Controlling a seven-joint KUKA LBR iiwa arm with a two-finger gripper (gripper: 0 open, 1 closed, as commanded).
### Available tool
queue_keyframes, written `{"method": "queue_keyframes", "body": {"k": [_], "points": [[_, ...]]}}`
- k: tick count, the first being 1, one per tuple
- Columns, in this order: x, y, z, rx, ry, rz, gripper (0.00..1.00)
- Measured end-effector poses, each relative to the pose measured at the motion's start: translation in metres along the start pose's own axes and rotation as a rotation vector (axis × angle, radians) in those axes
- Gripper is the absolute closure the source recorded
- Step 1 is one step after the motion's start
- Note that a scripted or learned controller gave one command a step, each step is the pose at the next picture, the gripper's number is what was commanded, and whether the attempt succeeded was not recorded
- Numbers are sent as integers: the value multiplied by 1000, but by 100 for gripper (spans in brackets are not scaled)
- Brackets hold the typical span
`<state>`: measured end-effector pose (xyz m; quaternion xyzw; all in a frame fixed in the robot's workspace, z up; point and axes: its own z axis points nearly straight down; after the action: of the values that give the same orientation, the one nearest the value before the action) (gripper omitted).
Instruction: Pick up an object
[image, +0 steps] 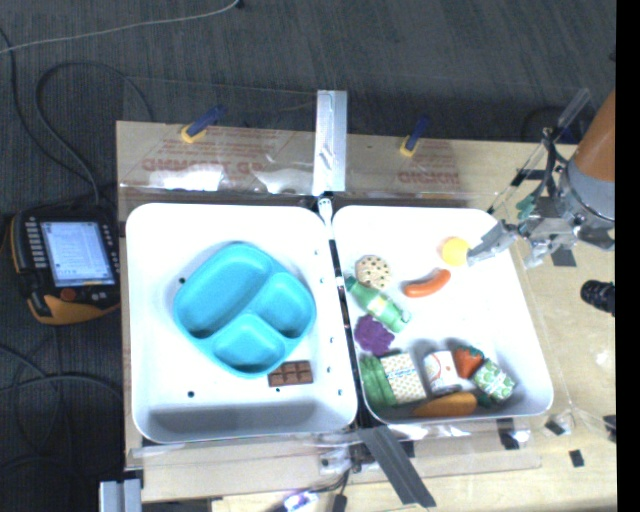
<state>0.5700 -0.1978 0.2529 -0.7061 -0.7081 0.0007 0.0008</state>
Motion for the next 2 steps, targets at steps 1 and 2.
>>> {"method": "queue_keyframes", "body": {"k": [1, 2], "points": [[20, 65, 79, 0, -2, -185, 0], [-13, 71, 157, -6, 1, -179, 0]]}}
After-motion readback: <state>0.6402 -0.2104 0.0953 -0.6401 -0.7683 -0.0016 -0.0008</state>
